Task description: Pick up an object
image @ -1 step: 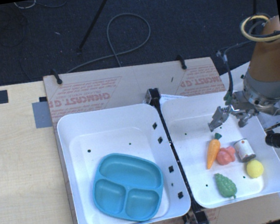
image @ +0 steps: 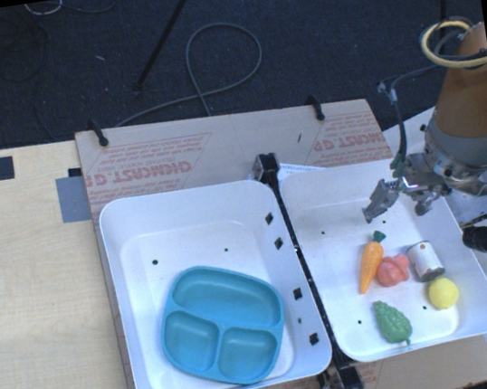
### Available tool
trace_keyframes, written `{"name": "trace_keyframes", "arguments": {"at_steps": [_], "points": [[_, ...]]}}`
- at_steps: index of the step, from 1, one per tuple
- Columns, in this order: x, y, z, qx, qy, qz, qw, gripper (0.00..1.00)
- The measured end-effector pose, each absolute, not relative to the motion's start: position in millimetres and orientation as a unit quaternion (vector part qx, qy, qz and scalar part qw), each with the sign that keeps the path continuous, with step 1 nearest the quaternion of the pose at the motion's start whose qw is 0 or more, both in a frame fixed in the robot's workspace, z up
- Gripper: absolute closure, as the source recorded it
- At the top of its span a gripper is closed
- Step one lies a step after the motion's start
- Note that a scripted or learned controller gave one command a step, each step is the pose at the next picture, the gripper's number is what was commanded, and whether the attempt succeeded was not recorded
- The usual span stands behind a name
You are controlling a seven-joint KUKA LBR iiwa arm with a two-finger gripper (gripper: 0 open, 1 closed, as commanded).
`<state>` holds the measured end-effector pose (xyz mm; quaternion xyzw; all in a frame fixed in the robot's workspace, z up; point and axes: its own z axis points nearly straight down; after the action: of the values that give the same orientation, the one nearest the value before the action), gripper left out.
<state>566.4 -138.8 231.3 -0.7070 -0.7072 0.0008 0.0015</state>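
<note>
The right bin (image: 339,220) holds several toy foods near its front right. An orange carrot (image: 370,265) lies tilted beside a pink lump (image: 392,270). A small grey and white can (image: 425,260) sits to their right, with a yellow lemon (image: 442,293) in front of it. A green bumpy piece (image: 393,321) lies nearest the front wall. My gripper (image: 402,200) hovers over the bin's back right part, behind the carrot and can. It is open, with nothing between its spread fingers.
The left bin (image: 134,252) holds a blue divided plate (image: 223,323). A black divider (image: 293,263) runs between the bins. The arm's orange band (image: 468,98) stands at the right. Cables lie on the dark floor behind the bench.
</note>
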Motion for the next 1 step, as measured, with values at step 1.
{"name": "trace_keyframes", "arguments": {"at_steps": [1], "points": [[575.4, -140.0, 174.5, -0.707, -0.707, 0.0014, 0.002, 0.00]]}}
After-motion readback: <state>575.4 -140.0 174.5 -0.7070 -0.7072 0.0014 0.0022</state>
